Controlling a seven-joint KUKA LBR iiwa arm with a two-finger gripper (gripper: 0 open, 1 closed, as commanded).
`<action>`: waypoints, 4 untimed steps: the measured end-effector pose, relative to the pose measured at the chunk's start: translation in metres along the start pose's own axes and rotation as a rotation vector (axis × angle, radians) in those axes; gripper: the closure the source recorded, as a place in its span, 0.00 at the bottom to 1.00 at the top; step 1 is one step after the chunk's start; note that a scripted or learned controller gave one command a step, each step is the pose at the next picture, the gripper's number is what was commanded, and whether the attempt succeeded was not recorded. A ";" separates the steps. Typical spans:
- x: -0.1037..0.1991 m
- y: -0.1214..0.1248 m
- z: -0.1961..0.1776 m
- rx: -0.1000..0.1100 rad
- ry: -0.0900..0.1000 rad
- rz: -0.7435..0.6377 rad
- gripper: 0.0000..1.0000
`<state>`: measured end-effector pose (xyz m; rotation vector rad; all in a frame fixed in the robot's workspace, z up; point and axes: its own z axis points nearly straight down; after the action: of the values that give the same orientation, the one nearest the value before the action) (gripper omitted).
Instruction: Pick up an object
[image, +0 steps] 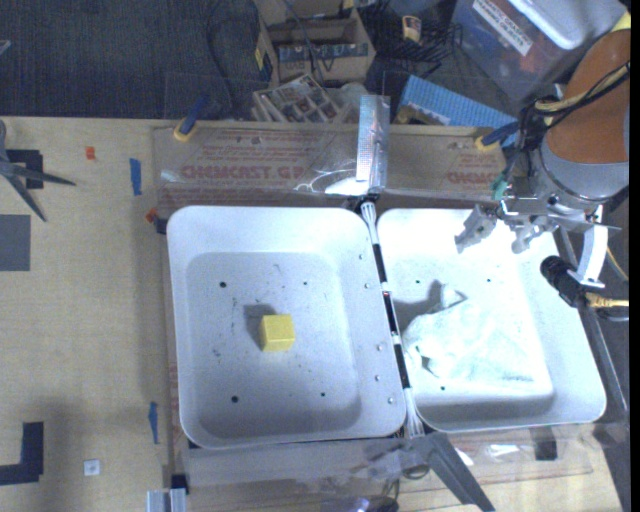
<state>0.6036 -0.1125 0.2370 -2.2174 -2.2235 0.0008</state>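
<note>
A yellow block (278, 332) lies in the middle of the left bin (200, 240). In the right bin (575, 400) lies a crumpled white, see-through sheet or bag (478, 340). My gripper (497, 234) hangs above the back of the right bin, over its far right part, well away from the block. Its two fingers (473, 230) are spread apart with nothing between them. The grey arm with its orange band reaches in from the upper right.
A metal divider rail (385, 300) runs between the two bins. Cardboard (260, 165) stands behind the bins, with clutter and cables beyond. A black cable end (560, 280) hangs beside the wrist over the right bin's right side.
</note>
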 end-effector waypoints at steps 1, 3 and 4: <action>0.009 -0.028 0.138 -0.003 -0.001 -0.068 0.00; 0.085 0.000 0.052 -0.001 -0.001 0.408 1.00; 0.140 -0.038 -0.071 0.000 -0.002 0.814 1.00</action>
<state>0.5656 0.0277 0.3079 -2.9172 -1.1652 0.0038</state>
